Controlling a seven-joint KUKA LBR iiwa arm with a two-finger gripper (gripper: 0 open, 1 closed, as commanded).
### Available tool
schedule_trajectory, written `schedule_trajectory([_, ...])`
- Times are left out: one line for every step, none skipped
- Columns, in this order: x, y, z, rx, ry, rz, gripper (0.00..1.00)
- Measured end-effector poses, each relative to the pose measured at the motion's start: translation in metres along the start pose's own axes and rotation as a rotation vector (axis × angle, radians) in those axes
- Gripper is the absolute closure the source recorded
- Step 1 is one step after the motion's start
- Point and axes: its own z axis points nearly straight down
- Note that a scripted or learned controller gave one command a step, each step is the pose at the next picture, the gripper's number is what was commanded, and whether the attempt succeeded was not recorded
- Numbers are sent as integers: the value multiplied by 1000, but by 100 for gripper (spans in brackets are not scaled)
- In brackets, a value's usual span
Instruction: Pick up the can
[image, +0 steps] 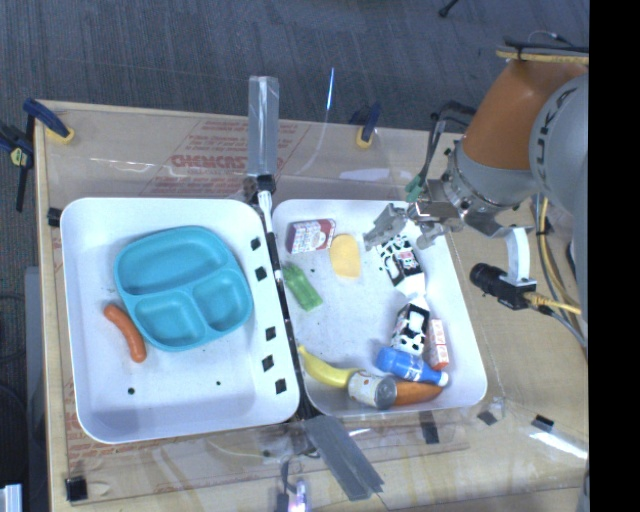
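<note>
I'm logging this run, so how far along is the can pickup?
Nothing looks done yet: the can lies on its side at the near edge of the right bin, beside the banana. In hand: the gripper is above the bin's far end, beside a black-and-white carton. Left: reaching, grasping and lifting the can.

can (378, 389) lying, right bin (463, 330) front | gripper (402, 226) above rear

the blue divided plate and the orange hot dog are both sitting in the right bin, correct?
Not quite. The camera view shows the blue divided plate and the orange hot dog in the left bin, not the right bin.
</note>
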Motion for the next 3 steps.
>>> schedule_trajectory([-28, -26, 90, 0, 0, -78, 0])
schedule_trajectory([-28, -30, 165, -1, 0, -72, 0])
schedule_trajectory([-29, 44, 163, -3, 0, -55, 0])
